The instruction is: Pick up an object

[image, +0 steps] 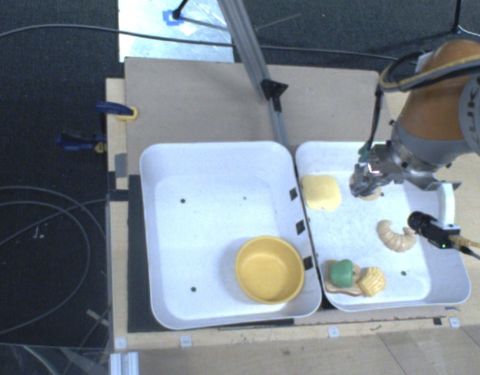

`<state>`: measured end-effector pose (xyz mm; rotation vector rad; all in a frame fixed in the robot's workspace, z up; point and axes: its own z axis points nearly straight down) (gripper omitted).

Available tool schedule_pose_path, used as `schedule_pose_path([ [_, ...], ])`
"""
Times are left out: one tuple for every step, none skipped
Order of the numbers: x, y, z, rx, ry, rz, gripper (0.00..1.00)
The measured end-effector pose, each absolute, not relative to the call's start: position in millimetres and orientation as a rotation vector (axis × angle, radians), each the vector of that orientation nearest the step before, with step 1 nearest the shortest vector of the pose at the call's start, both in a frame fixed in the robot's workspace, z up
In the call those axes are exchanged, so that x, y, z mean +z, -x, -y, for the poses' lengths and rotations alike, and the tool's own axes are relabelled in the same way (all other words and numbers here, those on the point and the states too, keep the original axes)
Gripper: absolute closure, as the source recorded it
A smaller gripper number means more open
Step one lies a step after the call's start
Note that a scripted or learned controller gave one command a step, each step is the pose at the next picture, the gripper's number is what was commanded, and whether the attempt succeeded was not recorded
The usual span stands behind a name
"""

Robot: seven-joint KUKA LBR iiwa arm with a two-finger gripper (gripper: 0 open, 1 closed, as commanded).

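Note:
My gripper [367, 183] hangs low over the back part of the right bin [451, 283], just right of a pale yellow block [322, 191]. A small tan object [370, 195] peeks out directly beneath the gripper. A cream croissant-shaped piece [396, 236] lies to the front right of it. Near the bin's front edge sit a green piece [342, 272] and a yellow ridged piece [372, 280], touching each other. A yellow bowl [270, 269] rests in the left bin [170, 170], at its front right.
A slanted grey pole [252, 45] crosses the bench behind the bins, ending at a black clamp [274, 90]. Blue and yellow clamps [107, 123] grip the bench's left edge. A black fitting [431, 229] on the arm overhangs the right bin's right side.

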<state>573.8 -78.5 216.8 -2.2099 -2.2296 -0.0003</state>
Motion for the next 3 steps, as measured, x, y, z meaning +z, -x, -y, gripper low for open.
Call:
schedule_pose_path([
  [226, -553.8, 38, -0.003, 2.21, 2.231, 1.0],
  [220, -538.3, -7, -0.002, 2.209, 2.231, 1.0],
  [229, -514.6, -48, -0.003, 2.209, 2.231, 1.0],
])
